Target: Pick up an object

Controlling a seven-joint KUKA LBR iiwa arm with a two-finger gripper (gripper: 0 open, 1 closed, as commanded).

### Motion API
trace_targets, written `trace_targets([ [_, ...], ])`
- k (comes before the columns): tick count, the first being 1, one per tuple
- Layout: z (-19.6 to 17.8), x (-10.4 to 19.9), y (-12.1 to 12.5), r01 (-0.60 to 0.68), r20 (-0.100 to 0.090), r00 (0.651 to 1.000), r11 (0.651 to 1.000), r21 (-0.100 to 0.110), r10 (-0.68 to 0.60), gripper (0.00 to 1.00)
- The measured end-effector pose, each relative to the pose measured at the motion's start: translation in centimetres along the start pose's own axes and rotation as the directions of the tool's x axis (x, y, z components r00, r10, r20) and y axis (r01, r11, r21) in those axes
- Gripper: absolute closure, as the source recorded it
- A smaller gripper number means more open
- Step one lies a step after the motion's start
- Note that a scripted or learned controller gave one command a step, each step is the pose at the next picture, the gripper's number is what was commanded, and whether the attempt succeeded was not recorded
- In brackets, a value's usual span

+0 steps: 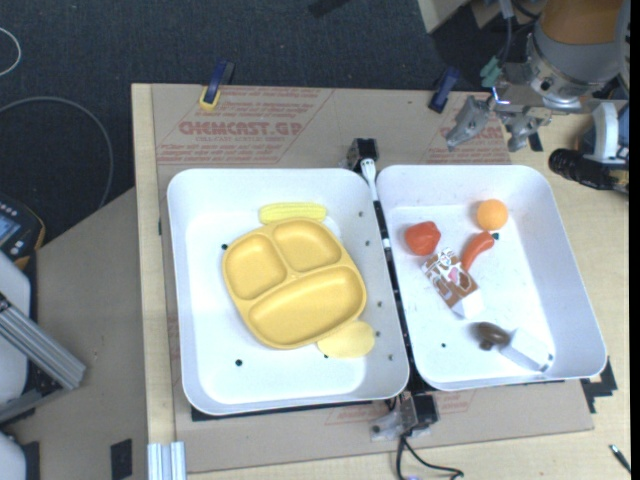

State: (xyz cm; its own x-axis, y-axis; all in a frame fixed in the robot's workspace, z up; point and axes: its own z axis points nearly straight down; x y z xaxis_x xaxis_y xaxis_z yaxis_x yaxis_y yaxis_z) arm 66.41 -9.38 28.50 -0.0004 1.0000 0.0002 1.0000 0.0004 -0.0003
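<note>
two bins side by side; the left bin (190, 268) holds a tray (292, 283), a banana (292, 211) behind it, a disc (347, 340) at its front corner; the right bin (560, 268) holds a ball (491, 214) at the back, a tomato (422, 237) left of a carrot (478, 250), a packet (451, 280) in front of them, and nearest the front perhaps a brush (508, 342).

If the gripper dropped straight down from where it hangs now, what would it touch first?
Probably the bare bench top just beyond the far rim of the right bin, not an object. The gripper hangs above that edge; the orange ball lies nearer the camera. Height is hard to judge from this slanted view.
</note>
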Motion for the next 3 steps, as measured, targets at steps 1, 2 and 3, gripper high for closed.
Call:
trace_targets([
  [1,-2.8,4.0,-5.4,0.004,-0.002,1.000,1.000,0.001,-0.004,0.00],
  [2,-7.7,8.6,-9.2,0.006,-0.001,1.000,1.000,-0.006,-0.006,0.00],
  [3,-17.4,12.8,-13.5,0.007,-0.003,1.000,1.000,-0.014,-0.007,0.00],
])
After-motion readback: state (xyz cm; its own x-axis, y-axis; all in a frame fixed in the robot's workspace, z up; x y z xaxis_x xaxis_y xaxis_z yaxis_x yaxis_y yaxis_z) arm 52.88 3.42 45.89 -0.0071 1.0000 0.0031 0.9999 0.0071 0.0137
